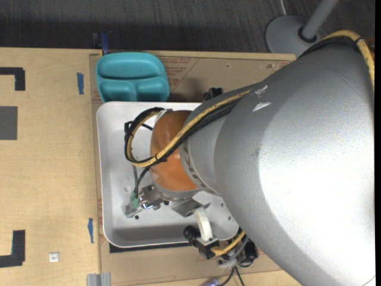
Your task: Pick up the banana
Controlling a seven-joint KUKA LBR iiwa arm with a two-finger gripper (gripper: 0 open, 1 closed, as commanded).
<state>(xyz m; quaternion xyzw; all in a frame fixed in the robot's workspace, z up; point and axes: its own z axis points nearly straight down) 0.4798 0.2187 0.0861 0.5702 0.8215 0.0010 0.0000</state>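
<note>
My arm reaches down into the white bin (111,159), and its grey body and orange band (169,154) cover most of the bin's floor. The gripper (137,205) sits low over the bin's left front part, below the orange band, with a small green piece at its tip. Black and yellow cables loop beside the wrist. The arm hides whatever lies under it in the bin.
A teal moulded tray (132,76) stands just behind the bin's far edge. Cardboard covers the bench to the left, with blue tape marks (80,83). A grey stand base (290,33) sits at the back right.
</note>
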